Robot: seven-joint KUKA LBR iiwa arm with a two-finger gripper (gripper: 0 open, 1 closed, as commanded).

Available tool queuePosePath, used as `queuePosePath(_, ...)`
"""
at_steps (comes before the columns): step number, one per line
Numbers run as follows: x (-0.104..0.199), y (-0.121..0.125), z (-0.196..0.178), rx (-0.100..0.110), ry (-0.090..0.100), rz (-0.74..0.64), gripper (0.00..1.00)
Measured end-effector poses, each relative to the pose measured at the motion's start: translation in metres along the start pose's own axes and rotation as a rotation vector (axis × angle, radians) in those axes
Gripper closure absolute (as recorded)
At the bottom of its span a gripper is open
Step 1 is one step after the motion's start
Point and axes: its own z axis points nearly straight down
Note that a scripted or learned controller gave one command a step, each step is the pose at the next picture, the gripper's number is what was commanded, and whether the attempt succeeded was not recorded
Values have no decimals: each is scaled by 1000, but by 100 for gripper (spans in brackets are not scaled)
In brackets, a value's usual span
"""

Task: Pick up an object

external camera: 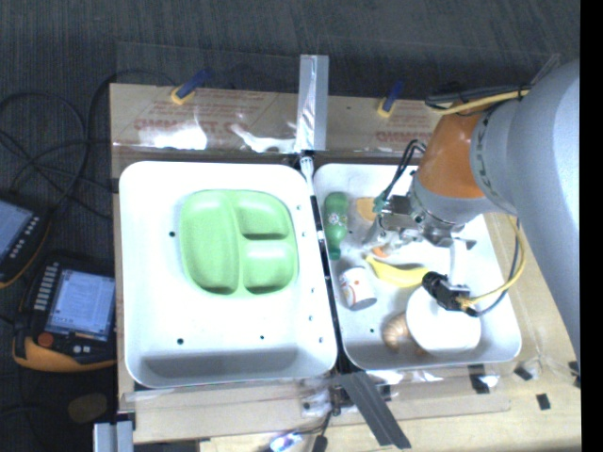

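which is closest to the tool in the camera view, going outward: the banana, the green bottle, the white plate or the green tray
From the tool, in the right bin:
1. Banana, just below the tool.
2. Green bottle, to its left by the divider. The white plate, at the bin's lower right, looks only a little farther; those two are too close to call.
3. Green tray, farthest, in the left bin.
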Motion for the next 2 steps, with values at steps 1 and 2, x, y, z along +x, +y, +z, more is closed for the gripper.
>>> queuePosePath(1, 42, 32, -96, 19, 1, -17, 100)
queuePosePath(2, 42, 32, -96, 20, 0, -16, 0)
